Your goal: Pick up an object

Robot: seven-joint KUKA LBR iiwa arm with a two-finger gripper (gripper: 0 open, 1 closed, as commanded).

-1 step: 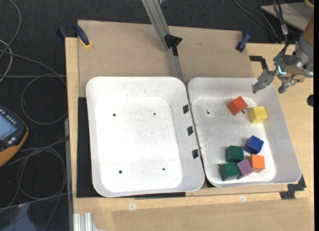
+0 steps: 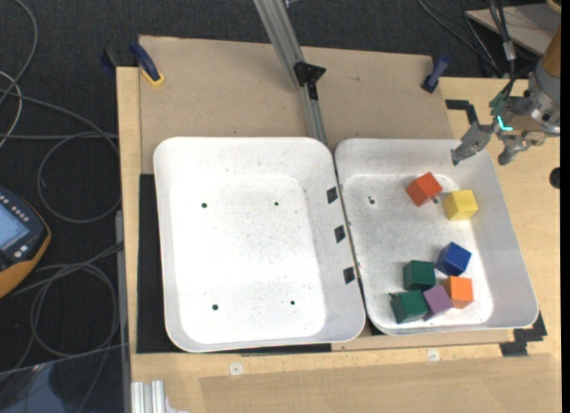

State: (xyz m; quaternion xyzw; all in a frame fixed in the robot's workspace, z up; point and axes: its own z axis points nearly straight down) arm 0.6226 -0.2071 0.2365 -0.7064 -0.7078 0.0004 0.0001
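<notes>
My jaws [image 2: 488, 149] hang spread and empty over the right bin's [image 2: 383, 224] far corner; the nearest red cube [image 2: 424, 189] is not yet grasped.

Blocks [image 2: 436, 264] in right bin [image 2: 374, 224]

White bins [image 2: 240, 157]; red block [image 2: 424, 189], yellow block [image 2: 460, 205], blue block [image 2: 454, 258].

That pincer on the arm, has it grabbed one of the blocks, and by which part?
Nothing is held. The pincer hangs open over the right bin's far corner, with nothing between its fingers; the nearest block, the red one, lies apart.
</notes>
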